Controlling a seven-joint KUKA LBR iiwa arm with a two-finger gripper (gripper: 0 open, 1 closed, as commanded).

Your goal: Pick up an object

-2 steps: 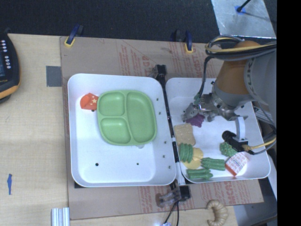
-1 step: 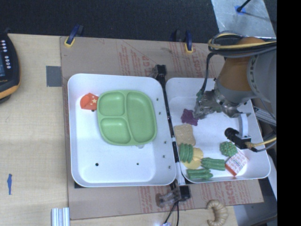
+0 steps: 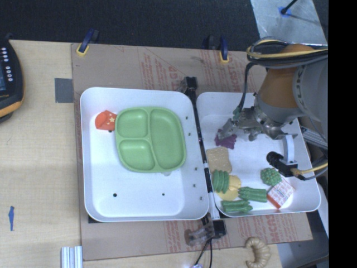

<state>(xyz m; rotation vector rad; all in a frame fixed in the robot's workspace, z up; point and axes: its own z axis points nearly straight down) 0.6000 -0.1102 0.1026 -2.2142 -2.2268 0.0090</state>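
Observation:
My gripper [image 3: 227, 132] hangs low over the back left part of the right bin [image 3: 207, 102]. A small purple object [image 3: 227, 142] lies just beneath and in front of it, partly covered by it. I cannot tell whether the two touch. Toward the front of this bin lie a tan bread slice [image 3: 218, 159], a green ridged vegetable [image 3: 221, 180], a yellow piece [image 3: 232, 186], a green pea pod [image 3: 252, 194], a green bean [image 3: 236, 206], a green broccoli [image 3: 270, 176] and a red and white packet [image 3: 280, 193].
The left bin [image 3: 100, 205] holds a green divided plate [image 3: 150, 138] and a red object with a yellow star [image 3: 105, 120] at its back left. A tan curled thing [image 3: 257, 251] lies on the bench in front of the bins. A black and orange device [image 3: 8, 77] sits at far left.

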